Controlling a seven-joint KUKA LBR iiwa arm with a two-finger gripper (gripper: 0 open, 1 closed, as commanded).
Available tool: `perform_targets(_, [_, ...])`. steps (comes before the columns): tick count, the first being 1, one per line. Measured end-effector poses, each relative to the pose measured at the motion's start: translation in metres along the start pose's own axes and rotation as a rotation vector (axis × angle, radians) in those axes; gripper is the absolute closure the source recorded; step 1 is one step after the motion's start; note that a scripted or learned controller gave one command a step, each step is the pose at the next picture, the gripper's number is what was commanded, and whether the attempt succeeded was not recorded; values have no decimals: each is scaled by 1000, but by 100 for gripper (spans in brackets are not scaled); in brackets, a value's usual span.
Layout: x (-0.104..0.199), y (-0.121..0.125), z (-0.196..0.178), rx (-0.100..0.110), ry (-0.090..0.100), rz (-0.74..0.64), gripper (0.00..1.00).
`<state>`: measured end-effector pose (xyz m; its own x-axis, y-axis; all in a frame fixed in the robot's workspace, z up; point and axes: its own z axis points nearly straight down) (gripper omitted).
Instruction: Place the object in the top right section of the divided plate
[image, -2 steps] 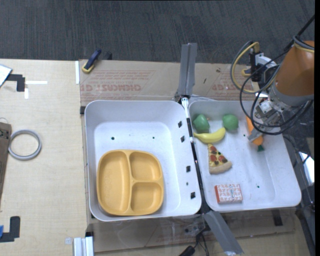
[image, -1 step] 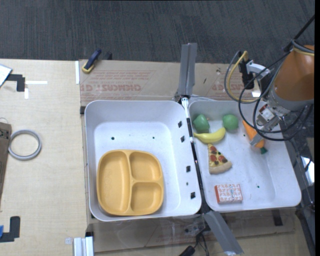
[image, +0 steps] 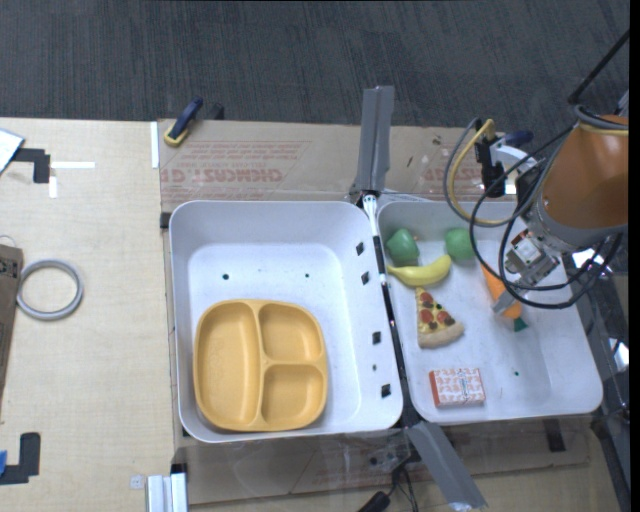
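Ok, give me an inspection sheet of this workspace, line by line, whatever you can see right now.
Surface: wooden bench bearing two white bins, left bin and right bin.
Job's things: yellow divided plate in left bin, nothing in its sections.
Clutter: right bin holds banana, two green balls, pizza slice, red and white box, carrot.
Gripper: gripper over right bin, near the carrot; fingers unclear.
Cables: black and yellow loops beside the arm.
Surroundings: tape roll on bench, dark carpet beyond.
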<state>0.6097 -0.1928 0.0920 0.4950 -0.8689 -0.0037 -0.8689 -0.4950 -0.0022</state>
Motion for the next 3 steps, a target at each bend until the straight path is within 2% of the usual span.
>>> perform_targets(1, [30,-35,0,5,-2,-602,100])
perform_targets(2, [37,-40,-2,14,-8,-866,100])
perform_targets(3, [39,-17,-35,1,3,-855,100])
